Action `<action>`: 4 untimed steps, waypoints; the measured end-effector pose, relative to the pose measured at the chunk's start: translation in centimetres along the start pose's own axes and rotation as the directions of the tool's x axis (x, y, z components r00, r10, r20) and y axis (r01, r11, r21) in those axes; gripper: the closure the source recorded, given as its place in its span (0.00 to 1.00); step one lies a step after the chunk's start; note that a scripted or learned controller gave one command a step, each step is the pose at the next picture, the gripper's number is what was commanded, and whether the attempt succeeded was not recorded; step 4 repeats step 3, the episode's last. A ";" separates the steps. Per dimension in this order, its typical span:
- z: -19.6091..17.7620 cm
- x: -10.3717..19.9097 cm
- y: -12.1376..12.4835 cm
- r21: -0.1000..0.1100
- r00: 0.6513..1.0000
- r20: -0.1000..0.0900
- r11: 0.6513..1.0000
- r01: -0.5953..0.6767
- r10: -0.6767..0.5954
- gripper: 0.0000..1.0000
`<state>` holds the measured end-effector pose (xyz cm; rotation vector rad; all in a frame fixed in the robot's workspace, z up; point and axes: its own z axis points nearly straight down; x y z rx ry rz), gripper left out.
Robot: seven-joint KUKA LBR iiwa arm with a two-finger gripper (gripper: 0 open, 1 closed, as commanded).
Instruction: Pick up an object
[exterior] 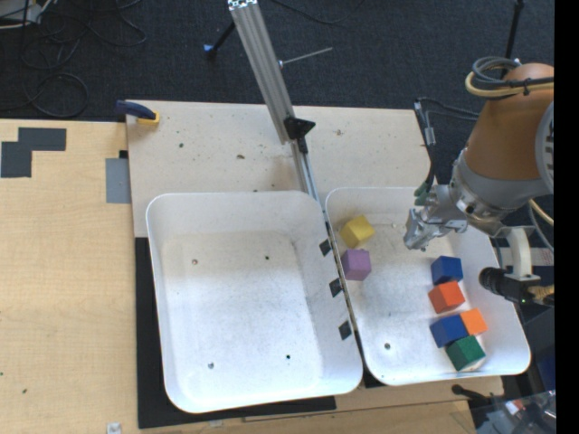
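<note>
Gripper (pixel 422 233) hangs over right bin (pixel 398 369), between yellow cube (pixel 356 231) and blue cube (pixel 446 268)

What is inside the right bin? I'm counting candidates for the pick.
Right bin holds seven blocks: yellow, purple, two blue, red, orange, green. Anything beneath the hand is hidden.

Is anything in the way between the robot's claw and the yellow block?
Nothing visible. The gripper hangs over the right bin, and bare white floor lies between it and the yellow block. The purple block sits just below that path, beside the yellow one.
</note>
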<state>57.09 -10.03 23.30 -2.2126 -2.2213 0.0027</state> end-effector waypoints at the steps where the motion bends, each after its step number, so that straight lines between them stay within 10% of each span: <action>1: 0.6 5.5 -0.7 0.000 1.000 0.000 1.000 0.001 -0.001 1.00; 3: 0.9 15.3 -4.4 0.000 1.000 0.001 1.000 -0.001 0.001 1.00; 4: 0.9 15.3 -4.4 0.000 1.000 0.001 1.000 -0.001 0.001 1.00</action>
